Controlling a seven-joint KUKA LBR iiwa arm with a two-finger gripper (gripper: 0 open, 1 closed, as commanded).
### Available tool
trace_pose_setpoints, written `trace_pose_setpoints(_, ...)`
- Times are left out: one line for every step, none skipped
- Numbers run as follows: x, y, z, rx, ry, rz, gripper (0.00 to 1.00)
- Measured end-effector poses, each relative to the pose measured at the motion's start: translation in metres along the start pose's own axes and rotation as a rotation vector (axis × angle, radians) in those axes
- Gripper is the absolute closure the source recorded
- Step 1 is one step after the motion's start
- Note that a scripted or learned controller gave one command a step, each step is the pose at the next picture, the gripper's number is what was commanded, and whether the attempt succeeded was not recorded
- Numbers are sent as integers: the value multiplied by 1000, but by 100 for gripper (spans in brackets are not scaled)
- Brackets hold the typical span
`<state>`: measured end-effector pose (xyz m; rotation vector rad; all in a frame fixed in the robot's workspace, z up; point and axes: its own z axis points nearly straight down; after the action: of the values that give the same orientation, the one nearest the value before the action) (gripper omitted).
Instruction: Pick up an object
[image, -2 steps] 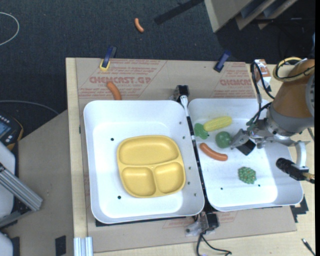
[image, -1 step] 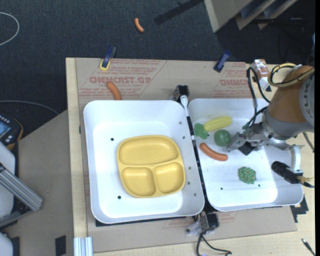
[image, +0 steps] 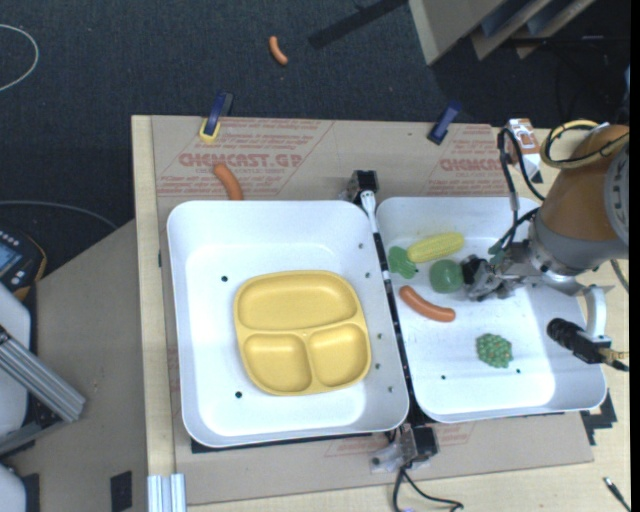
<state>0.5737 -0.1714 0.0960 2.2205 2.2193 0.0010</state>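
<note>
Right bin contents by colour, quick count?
Green: 3, a leafy piece, a round piece beside the claw, a bumpy piece
Yellow: 1, the corn cob
Orange: 1, the sausage
Total: 5

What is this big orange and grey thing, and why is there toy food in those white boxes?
That is a robot arm, reaching in from the right side of the picture. The camera hangs above the bench and looks down at a slant. At the arm's end is its gripper, the part that grabs things. It hangs low over the right bin, right beside a green round toy. I cannot tell if it has hold of anything.

In that same bin lie a yellow corn cob, a green leafy toy, a little orange sausage and a bumpy green piece.

The left bin holds a yellow plate with three sections. Another orange sausage lies on the cardboard behind it.

The robot's job is to pick up one object.
</note>
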Motion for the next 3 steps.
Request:
trace_pose_setpoints(-3, 11, -54, -3, -1, -1, 100)
trace_pose_setpoints(-4, 8, -98, -4, -1, -1, 100)
trace_pose_setpoints(-5, 9, -131, -4, -1, -2, 100)
